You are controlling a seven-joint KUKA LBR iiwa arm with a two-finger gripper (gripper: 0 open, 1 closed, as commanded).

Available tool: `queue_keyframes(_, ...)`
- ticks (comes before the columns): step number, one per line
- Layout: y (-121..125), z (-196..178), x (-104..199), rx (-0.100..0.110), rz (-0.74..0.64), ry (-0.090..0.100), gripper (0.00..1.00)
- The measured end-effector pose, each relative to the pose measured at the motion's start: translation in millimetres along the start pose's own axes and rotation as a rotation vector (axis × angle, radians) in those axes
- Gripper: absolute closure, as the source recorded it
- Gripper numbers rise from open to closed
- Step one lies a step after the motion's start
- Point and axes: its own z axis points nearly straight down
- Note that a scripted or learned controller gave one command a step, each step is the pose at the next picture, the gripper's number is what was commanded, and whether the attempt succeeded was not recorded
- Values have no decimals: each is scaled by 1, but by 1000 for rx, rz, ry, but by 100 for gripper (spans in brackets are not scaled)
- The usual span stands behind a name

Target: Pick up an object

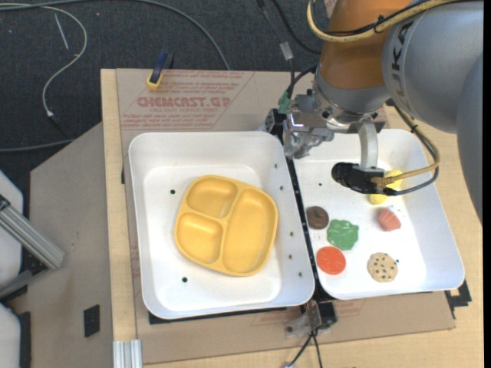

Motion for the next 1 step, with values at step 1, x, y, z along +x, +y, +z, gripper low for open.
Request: queue_keyframes(1,-7,12,40,1,4,-2,100)
